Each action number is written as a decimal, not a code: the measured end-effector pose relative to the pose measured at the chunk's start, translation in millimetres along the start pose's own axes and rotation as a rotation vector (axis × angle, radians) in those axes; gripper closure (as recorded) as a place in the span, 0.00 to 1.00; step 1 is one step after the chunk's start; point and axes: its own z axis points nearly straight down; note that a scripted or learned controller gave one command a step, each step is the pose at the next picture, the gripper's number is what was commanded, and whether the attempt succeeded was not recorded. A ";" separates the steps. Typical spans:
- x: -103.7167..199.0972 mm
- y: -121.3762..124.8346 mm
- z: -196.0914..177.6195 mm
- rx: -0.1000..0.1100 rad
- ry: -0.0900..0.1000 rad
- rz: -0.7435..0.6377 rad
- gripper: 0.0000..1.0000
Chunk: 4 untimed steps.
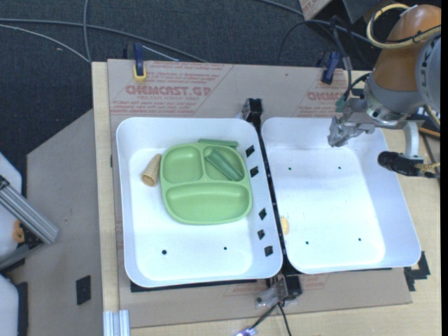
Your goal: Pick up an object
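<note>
A green divided plate [204, 185] lies in the left bin [189, 257]. A darker green piece [225, 164] rests in the plate's far right compartment, and a thin green strip [218, 143] pokes out along its far rim. A tan waffle cone [150, 170] lies on the bin floor just left of the plate. A small yellow bit [283, 224] sits at the left wall of the right bin [350, 222]. My gripper [339, 137] hangs over the far part of the right bin, well away from all of these, with nothing seen in it.
A black divider with clips [260, 180] runs between the two bins. Blue clamps [139, 61] hold the cardboard sheet at the bench's far edge. Cables trail over the dark floor beyond the bench.
</note>
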 end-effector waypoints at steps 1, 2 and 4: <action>-2.3 1.9 -66.0 -0.002 -0.001 -0.002 1.00; -0.8 2.4 -132.1 -0.003 -0.001 -0.002 1.00; 104.9 -8.4 -110.3 0.010 0.005 -0.007 1.00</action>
